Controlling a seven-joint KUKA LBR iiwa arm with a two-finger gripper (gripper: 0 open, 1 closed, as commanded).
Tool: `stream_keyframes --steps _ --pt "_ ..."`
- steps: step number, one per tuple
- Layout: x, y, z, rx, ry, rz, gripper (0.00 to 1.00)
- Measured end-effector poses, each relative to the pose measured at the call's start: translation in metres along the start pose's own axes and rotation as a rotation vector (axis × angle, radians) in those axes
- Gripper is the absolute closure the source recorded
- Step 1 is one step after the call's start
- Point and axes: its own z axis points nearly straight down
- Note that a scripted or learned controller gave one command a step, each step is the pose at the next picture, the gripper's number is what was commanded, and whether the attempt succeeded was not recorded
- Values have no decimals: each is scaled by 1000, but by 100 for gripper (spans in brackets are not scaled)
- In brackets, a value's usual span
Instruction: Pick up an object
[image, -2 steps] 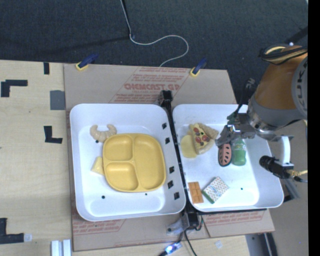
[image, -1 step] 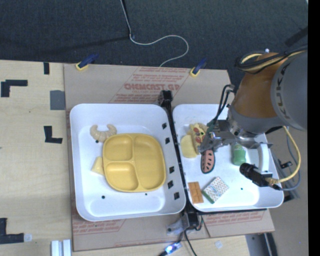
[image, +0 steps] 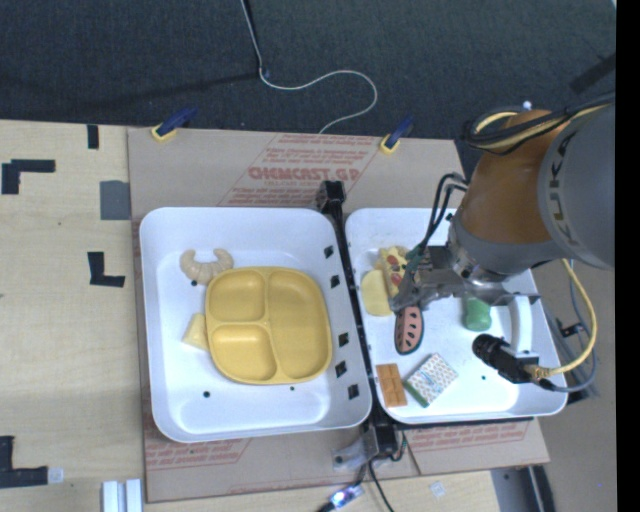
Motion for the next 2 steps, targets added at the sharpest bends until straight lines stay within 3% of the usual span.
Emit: stream_keyframes --steps 1,2 --pt "1 6 -10 -2 -1 1 100" --pt "-9 14 6 0 -2 4 100"
